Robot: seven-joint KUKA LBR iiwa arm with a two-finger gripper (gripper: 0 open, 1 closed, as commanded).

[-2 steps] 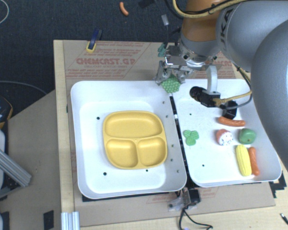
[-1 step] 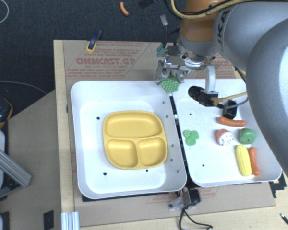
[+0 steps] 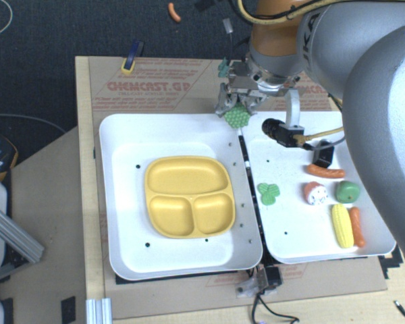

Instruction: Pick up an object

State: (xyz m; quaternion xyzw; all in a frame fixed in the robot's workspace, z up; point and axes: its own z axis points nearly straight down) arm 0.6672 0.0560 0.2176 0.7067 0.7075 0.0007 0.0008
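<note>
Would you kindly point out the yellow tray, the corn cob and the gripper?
yellow tray point(image 3: 189, 196), camera view, middle divider.
corn cob point(image 3: 342, 225), camera view, mid-length.
gripper point(image 3: 237, 111), camera view, between fingertips, above a green toy.

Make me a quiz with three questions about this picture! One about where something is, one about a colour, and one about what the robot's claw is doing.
1. Where is the yellow divided plate?
A. In the left bin
B. In the right bin
C. On the dark floor

2. What colour is the corn cob in the right bin?
A. Blue
B. Yellow
C. Purple

3. What is the gripper doing?
A. Resting on the plate
B. Holding a green bumpy toy up near the far edge of the bins
C. Touching the corn

Answers:
1. A, the plate lies in the middle of the left bin.
2. B, the cob is yellow, lying beside an orange sausage.
3. B, the green bumpy toy sits between the fingers, above where the two bins meet.
</note>
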